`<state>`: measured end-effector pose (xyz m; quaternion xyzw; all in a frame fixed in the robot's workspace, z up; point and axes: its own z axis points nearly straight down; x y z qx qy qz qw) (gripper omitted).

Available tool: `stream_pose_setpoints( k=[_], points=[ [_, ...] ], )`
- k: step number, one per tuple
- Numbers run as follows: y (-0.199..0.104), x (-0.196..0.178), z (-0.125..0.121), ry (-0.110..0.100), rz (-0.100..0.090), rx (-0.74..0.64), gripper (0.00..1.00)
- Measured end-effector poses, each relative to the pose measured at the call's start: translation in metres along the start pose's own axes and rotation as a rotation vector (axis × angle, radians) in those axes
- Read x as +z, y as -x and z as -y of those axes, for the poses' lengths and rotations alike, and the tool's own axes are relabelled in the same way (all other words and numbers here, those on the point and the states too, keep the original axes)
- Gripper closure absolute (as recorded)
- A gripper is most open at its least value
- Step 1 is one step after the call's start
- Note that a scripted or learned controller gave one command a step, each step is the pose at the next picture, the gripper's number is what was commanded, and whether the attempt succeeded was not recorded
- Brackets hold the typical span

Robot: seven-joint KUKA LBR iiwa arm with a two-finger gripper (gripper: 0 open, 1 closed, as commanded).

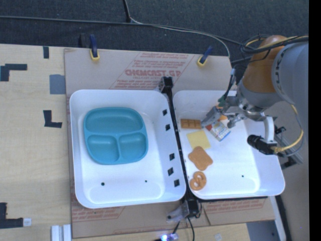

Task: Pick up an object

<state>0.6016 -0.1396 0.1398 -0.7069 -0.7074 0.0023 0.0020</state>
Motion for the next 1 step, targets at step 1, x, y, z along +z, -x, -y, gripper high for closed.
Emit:
stream_pose_setpoints(
  k=[1],
  points=[
    [0.0017, 0.0492, -0.0014, 0.009, 0.006, 0.0, 0.0]
  ],
)
